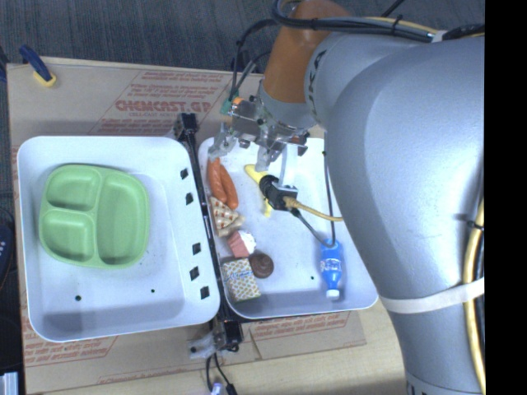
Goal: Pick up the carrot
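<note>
Now hand [244, 145] spread open (nothing gripped) — just above carrot [221, 183].

Bins [49, 303]: smooth white plastic, slight sheen. Divided plate [95, 216]: matt green plastic. Carrot [222, 184]: glossy orange, plastic-looking. Bottle [331, 271]: shiny blue plastic. Arm [395, 155]: smooth grey casing, satin finish. Bench cover [156, 97]: printed brown cardboard, matt.

one fixed camera looks down aslant over both bins [107, 151], fairly close.
</note>
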Robot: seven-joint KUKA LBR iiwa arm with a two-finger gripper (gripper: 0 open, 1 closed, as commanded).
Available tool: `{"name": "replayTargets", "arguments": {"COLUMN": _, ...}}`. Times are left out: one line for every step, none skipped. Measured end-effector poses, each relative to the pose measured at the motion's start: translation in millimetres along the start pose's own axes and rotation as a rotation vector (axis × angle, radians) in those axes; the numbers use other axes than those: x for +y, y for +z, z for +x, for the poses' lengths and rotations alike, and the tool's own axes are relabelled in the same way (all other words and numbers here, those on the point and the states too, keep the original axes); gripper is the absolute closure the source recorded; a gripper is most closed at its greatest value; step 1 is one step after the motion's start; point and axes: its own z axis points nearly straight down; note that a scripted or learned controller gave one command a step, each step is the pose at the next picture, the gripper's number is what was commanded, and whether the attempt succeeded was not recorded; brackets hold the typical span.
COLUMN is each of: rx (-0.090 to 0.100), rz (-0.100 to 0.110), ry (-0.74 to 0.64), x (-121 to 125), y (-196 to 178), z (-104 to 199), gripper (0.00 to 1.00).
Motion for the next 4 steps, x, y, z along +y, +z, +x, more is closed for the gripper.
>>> {"name": "replayTargets", "arguments": {"rx": -0.003, "rz": -0.001, "ry": -0.210, "x": -58.2, "y": -126.7, "z": -33.0, "gripper": 0.00}}
{"name": "replayTargets", "arguments": {"rx": -0.003, "rz": 0.000, "ry": -0.099, "x": 5.9, "y": -127.6, "z": -108.5, "gripper": 0.00}}
{"name": "replayTargets", "arguments": {"rx": -0.002, "rz": 0.004, "ry": 0.078, "x": 45.2, "y": 8.3, "z": -115.2, "gripper": 0.00}}
{"name": "replayTargets", "arguments": {"rx": -0.002, "rz": 0.005, "ry": 0.335, "x": 31.5, "y": 101.2, "z": -63.0, "gripper": 0.00}}
